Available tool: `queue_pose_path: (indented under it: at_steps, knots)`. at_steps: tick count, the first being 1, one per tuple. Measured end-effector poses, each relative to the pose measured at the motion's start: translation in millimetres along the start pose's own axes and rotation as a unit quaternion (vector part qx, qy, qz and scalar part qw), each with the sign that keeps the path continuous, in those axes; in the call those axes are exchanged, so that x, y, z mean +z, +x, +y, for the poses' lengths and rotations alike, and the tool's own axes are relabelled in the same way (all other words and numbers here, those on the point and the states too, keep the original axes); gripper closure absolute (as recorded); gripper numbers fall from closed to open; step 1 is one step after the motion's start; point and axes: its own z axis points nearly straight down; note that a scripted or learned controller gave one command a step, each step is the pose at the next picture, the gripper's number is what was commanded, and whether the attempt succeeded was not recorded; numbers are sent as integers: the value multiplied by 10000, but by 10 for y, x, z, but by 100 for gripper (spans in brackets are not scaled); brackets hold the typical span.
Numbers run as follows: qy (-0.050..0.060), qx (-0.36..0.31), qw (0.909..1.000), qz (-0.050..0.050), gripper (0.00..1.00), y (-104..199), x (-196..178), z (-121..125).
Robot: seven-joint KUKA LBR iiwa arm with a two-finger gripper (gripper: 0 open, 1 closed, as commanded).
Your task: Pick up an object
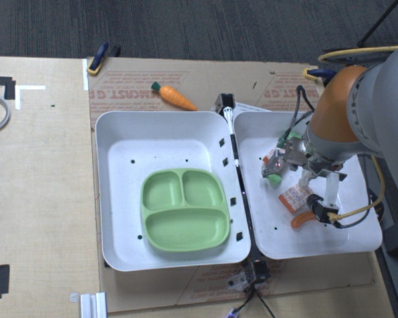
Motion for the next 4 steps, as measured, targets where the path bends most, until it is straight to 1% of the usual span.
queue_pose_path:
  at_steps: [1,2,3,4]
  knots:
    - [-93,-643,9979,-7,0,-136,46,-586]
    - [-4,568,9984,-3,0,36,107,187]
    - [1,553,9985,-8,100,34,12,187]
    - [3,555,9985,-9,0,34,13,187]
